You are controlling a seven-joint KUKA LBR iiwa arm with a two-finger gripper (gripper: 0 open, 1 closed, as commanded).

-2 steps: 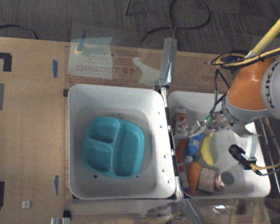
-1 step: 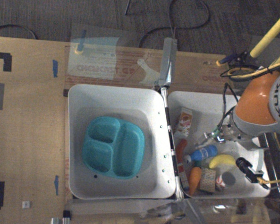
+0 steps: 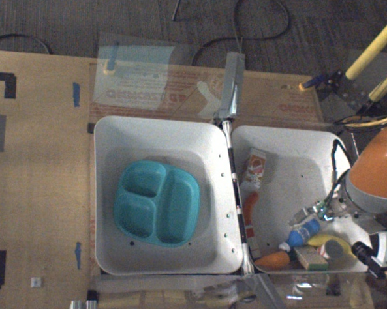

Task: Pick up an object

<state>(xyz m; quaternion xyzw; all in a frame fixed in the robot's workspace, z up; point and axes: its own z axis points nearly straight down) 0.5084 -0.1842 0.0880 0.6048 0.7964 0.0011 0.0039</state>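
I see the arm [image 3: 375, 175] reaching in over the right edge of the table [image 3: 34, 193], its orange band sitting above the right bin [image 3: 292, 147]. The gripper [image 3: 321, 210] hangs low over that bin's right side, just above a small cluster of things. I cannot tell how far apart its fingers are, or whether anything sits between them; the wrist hides them from me.

The things to pick from lie in the right bin. A small carton [image 3: 255, 169] with a red print rests against the bin's left wall, toward the far side, and a red strip-like item [image 3: 250, 206] lies just below it along the same wall. Near the bin's front edge I see an orange carrot-like piece [image 3: 273, 259], a blue bottle [image 3: 301, 233] with a white cap, a yellow banana [image 3: 329, 242], and a green-and-tan sponge [image 3: 312, 258], all close together.

The left bin [image 3: 116, 139] carries a teal divided plate [image 3: 156, 202] lying flat near its middle.
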